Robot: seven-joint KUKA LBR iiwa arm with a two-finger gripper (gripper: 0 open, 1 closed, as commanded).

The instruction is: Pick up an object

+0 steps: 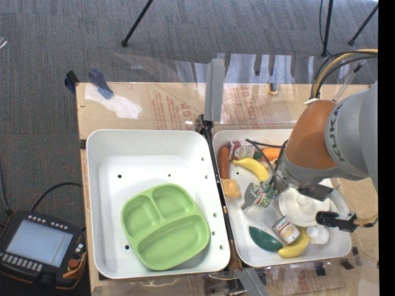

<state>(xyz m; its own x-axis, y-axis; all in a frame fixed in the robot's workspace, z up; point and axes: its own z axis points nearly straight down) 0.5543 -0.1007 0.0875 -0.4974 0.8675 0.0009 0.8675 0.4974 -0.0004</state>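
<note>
Two-finger gripper (pixel 259 195) low in right white bin (pixel 247 256), centre-right of frame, beside curved yellow banana (pixel 252 166); grip state unclear. Risk: crowded items, likely glancing miss.

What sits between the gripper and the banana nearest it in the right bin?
Nothing visible. The gripper sits low in the right bin, just below the upper banana, with bare bin floor between them. A hot dog lies off to the camera's left, outside that gap.
</note>
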